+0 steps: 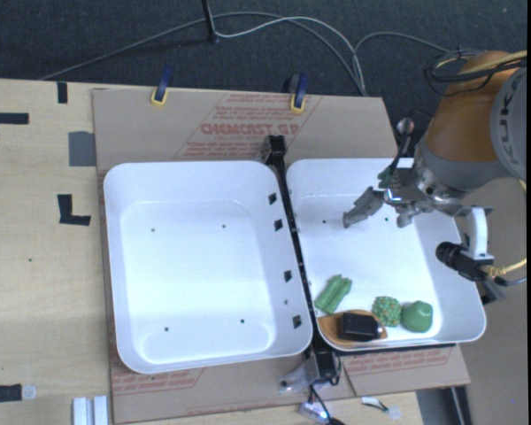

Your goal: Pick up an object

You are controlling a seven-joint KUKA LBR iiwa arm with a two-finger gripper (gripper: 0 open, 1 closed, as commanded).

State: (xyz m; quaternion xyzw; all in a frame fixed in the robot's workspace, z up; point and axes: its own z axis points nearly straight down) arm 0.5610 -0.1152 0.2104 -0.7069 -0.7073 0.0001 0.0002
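Objects for picking: four small items lie grouped along the near edge of the right bin (442,290), toward its near corners.
Green piece (334,292): elongated, tilted, near the divider side of the right bin, just up from the wooden piece.
Wooden piece (345,325): flat, tan, rounded, at the near-left corner of the right bin.
Black block (359,327): rests on top of the wooden piece.
Bumpy green ball (387,309): just beside the wooden piece, between it and the smooth green item.
Smooth green item (417,316): rounded, touching or nearly touching the bumpy ball, nearest the near-right corner.
Gripper (382,209): over the far half of the right bin, well apart from all four items.
Jaws: spread apart, one finger pointing toward the divider, the other toward the right wall; nothing is seen between them.
Arm (473,131): grey with an orange band, entering from the right edge above the right bin's far-right corner.
Left bin (195,177): white, shallow, beside the right bin, sharing the black divider strip.
Cardboard sheet (239,122): lies under both bins, held by two clips at its far edge.
Counter (35,255): pale wood, with dark tape marks along the left side.
Cables: run over the dark floor beyond the counter's far edge.
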